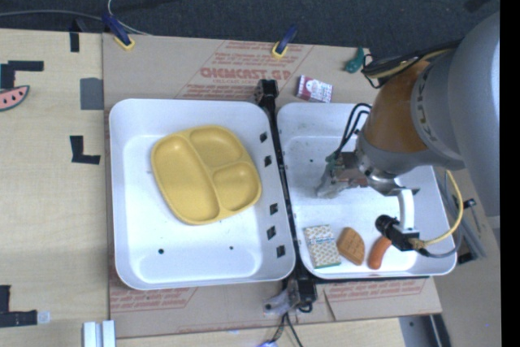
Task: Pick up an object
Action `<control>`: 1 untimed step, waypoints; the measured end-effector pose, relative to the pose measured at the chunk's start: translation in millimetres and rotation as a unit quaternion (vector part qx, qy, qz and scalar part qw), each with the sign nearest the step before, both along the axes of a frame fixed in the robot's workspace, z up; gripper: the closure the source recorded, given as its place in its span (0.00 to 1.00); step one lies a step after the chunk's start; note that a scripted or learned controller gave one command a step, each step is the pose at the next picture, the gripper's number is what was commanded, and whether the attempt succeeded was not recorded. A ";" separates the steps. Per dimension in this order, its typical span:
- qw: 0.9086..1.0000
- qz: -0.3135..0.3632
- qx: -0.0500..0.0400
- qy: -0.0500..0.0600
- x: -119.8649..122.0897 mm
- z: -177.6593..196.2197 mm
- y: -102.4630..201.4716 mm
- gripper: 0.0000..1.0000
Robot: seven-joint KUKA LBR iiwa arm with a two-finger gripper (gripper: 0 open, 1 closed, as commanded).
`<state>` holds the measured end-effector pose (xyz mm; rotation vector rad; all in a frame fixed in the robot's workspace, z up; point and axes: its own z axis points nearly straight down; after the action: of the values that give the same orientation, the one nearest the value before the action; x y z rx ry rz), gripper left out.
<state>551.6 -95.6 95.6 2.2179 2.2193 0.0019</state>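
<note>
Grey tool low in rt bin.

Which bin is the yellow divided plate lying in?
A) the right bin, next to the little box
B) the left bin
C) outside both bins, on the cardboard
B: the yellow divided plate lies in the left bin, while the small box sits in the right bin.

A smooth, glossy yellow plastic divided plate lies in the left glossy white plastic bin, beside printed matt brown cardboard.
</note>
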 end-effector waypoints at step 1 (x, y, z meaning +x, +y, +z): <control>1.000 0.001 0.001 0.003 -47.3 88.5 87.3 1.00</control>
<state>504.3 -8.2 184.1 2.2193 2.2259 -0.0004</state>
